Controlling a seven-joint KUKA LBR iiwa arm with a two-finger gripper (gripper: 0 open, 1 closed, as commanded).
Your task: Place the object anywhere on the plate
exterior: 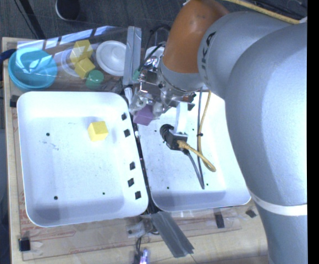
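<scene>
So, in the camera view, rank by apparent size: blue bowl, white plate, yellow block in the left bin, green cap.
1. Blue bowl
2. White plate, close behind the bowl, partly hidden, so unsure
3. Yellow block
4. Green cap, about the block's size; too close to rank firmly

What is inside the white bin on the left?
One yellow block lies on the left bin floor, alone. The bin's right wall carries small black markers. Nothing covers the floor.

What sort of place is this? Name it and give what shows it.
Most likely a robotics lab test bench, not a home or kitchen. A grey industrial arm reaches over two shallow white bins on a bench, with loose cables and small test props like a yellow block.
</scene>
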